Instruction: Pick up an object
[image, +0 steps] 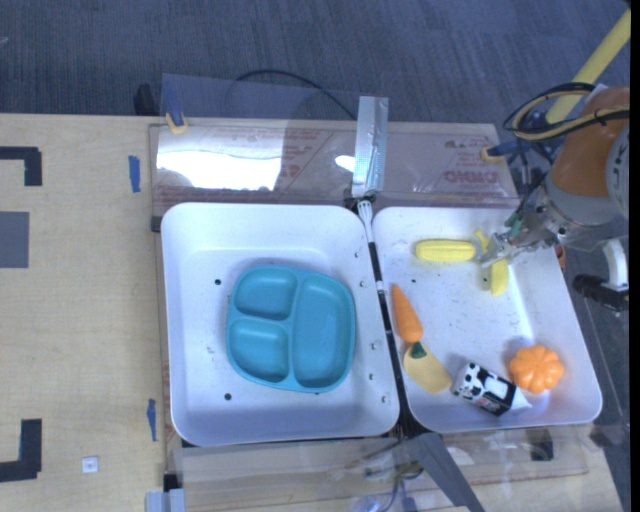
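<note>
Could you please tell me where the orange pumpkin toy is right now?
The orange pumpkin toy sits in the right white bin, near its front right corner, just right of the black-and-white cow toy.

Glossy white plastic bins, matt blue plastic tray, pale wood bench, clear shiny film at back.

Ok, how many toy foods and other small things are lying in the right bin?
5. A yellow corn cob near the back, an orange carrot along the left wall, a yellow pear below it, a black-and-white cow at the front, an orange pumpkin front-right.
</note>
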